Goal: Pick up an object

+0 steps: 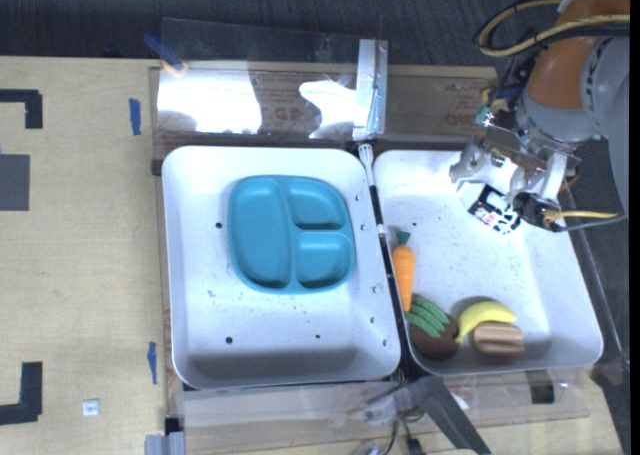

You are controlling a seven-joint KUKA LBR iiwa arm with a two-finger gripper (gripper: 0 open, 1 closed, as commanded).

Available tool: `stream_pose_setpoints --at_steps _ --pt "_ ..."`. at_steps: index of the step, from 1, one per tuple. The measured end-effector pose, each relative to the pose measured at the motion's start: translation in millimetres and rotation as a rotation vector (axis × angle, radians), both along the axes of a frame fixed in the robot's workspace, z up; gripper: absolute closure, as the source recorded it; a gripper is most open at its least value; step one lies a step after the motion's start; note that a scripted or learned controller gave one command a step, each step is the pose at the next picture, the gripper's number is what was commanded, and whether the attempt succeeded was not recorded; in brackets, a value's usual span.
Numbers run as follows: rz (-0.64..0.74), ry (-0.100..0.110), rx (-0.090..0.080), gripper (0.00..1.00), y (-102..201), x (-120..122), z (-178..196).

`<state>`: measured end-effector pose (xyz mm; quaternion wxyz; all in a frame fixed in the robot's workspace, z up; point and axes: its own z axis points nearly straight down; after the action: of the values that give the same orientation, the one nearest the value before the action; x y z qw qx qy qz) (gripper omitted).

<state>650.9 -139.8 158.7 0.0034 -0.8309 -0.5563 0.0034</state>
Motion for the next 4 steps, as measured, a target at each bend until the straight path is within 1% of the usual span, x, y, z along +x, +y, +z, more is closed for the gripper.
stream_pose_setpoints --at_steps 1,2,3,4 --pt "0.176 -0.009 -0.001 0.0 -46.8 -11.3 -31.1" --pt "-0.014 -0.013 -0.002 0.0 -32.2 -16.1 -4.7" --pt "0.059 -0.033 -0.009 0.0 -48.3 -3.1 -42.1" --pt "0.288 -0.018 -0.006 0.0 -29.7 -19.7 -34.3"
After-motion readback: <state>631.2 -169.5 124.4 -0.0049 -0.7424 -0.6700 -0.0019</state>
